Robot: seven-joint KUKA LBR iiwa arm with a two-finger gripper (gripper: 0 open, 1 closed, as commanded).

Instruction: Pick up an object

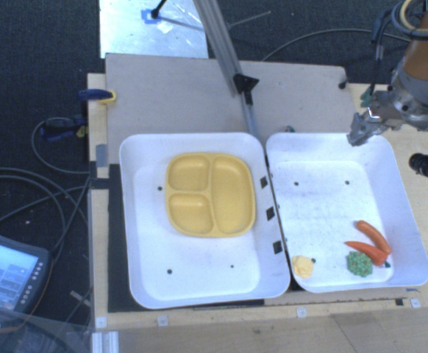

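In the right bin [332, 197] lie small toy foods near its front right corner: two orange-red sausage-like pieces [372, 240], a green broccoli piece [359, 264] and a pale yellow piece [302, 266]. My gripper [361, 132] hangs over the bin's far right corner, well away from the foods, with nothing seen in it. Its fingers are small and dark against the rim.
The left bin [148, 263] holds a yellow divided plate [209, 194]. A grey pole [221, 39] slants down to the seam between the bins. Cables and a blue clamp [96, 95] lie at the bench's left, with a handheld pendant [4, 271] lower left.
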